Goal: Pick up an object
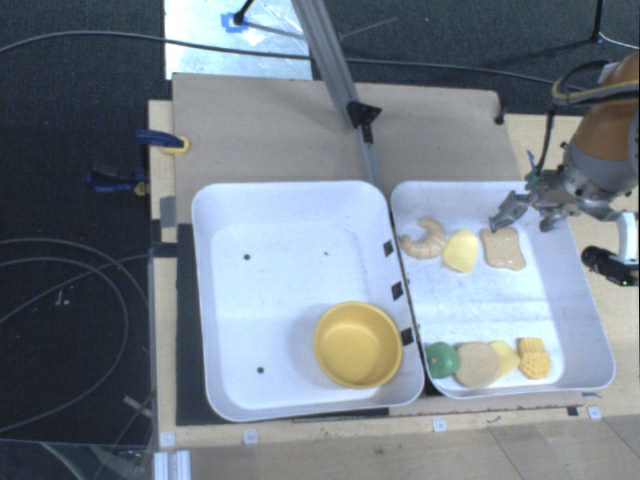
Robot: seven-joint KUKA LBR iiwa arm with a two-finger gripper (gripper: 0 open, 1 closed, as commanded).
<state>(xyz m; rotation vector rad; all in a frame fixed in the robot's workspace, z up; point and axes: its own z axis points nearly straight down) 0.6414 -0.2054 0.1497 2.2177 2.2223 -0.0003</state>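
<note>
left bin (pixel 230 208): shallow white bin holding a yellow plastic bowl (pixel 358 344) at 5 o'clock.
right bin (pixel 590 313): pale curved croissant piece (pixel 426 240), yellow round piece (pixel 460 251), beige flat toast-shaped piece (pixel 503 249) in a row near the top.
gripper (pixel 527 214): fingers spread, empty, above the bin's top right.
key relation: toast piece just at 7 o'clock of the fingertips, the nearest target, long axis about 12–6.

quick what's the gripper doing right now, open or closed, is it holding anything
Gripper: open, holding nothing, hovering above the right bin near the flat tan piece.
</note>
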